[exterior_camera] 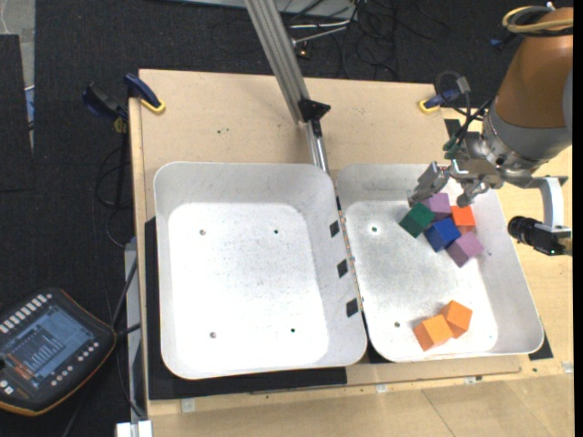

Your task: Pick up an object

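Left bin (182, 189) sat beside right bin (383, 189). Cube cluster near its far right: green (418, 219), blue (444, 233), purple (466, 247), orange (464, 215). Gripper (448, 188) hovered just above, fingers spread, holding nothing. Best bet: drop straight onto one outer cube, green likely, straddle it cleanly, avoid neighbours. Two more orange cubes (443, 325) lay near front.

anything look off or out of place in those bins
Nothing looks spilled or damaged. All the blocks sit inside the right bin: a jumbled cluster of green block, blue block and purple block under the gripper, and two orange blocks apart near the front edge.
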Controlling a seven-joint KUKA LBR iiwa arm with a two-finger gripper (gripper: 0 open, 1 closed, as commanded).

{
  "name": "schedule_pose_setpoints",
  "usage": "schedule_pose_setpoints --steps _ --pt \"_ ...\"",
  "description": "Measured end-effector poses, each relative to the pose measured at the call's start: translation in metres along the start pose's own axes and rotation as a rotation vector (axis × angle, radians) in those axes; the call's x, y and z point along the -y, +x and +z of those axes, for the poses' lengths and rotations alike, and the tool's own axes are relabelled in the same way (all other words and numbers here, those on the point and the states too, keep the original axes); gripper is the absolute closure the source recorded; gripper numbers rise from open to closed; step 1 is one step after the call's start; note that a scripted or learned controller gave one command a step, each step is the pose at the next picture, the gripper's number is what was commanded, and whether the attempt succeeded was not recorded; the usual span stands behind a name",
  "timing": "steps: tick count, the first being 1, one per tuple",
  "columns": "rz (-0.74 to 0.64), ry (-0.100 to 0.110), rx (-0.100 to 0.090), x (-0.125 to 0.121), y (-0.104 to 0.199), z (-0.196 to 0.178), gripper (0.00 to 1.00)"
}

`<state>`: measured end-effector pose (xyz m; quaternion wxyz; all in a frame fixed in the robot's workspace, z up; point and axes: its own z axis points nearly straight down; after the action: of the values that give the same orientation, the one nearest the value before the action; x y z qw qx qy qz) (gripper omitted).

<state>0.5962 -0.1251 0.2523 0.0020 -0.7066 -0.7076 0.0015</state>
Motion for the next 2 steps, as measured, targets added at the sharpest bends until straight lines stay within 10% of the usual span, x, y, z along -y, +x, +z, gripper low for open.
schedule_pose_setpoints --steps 2 --pt "0.001 0.000 0.000 -0.004 0.002 0.060 0.00"
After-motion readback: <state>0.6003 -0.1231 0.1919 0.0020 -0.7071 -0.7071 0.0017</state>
